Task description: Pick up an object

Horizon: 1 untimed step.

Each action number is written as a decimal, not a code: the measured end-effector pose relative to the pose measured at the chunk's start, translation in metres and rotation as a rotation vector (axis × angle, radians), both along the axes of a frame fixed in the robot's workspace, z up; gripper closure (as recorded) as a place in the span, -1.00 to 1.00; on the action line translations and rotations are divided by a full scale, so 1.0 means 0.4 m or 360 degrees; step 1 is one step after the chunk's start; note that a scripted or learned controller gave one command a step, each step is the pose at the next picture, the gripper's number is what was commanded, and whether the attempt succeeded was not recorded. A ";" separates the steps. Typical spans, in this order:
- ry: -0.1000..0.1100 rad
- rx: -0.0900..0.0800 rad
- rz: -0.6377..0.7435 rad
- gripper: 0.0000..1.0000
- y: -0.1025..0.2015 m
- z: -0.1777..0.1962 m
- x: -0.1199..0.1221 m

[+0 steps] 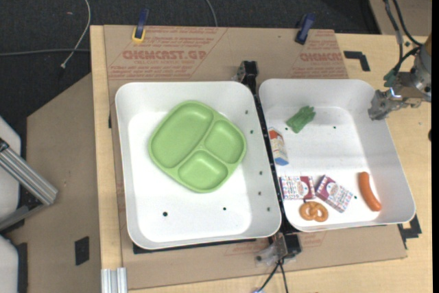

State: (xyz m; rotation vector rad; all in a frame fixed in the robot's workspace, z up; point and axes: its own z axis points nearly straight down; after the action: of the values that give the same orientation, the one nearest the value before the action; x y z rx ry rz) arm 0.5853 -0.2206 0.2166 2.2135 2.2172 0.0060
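Cardboard sheeting point(171, 51) covers the bench, clamped at the far edge by two blue clips, likely to keep it from sliding under the bins. Left bin point(137, 209) holds a green divided plate point(197, 145) lying flat near its middle, tilted diagonally to the bin walls. Right bin point(336, 96) carries the loose items: a green toy point(300, 119) toward the far side, a small carton point(277, 146) against the left wall, two printed packets point(317, 189) side by side near the front, a pretzel point(314, 211) just below them, a sausage point(370, 190) at the front right.

Gripper point(379, 111) sits at the right bin's far right rim, above the wall, nothing between its fingers. Whether it is spread or closed cannot be told at this size.

No pick target is fixed by the task; all candidates lie in the right bin, well apart from the gripper. Green toy is nearest, standing clear of its neighbours, so probably the easiest approach. Packets lie flat and touching, likely harder to pinch.
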 end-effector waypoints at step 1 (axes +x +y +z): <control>0.0008 0.0003 -0.0001 1.00 0.000 0.022 0.002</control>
State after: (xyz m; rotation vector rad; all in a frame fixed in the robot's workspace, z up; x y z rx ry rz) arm 0.5861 -0.2208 0.2255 2.2179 2.2201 0.0026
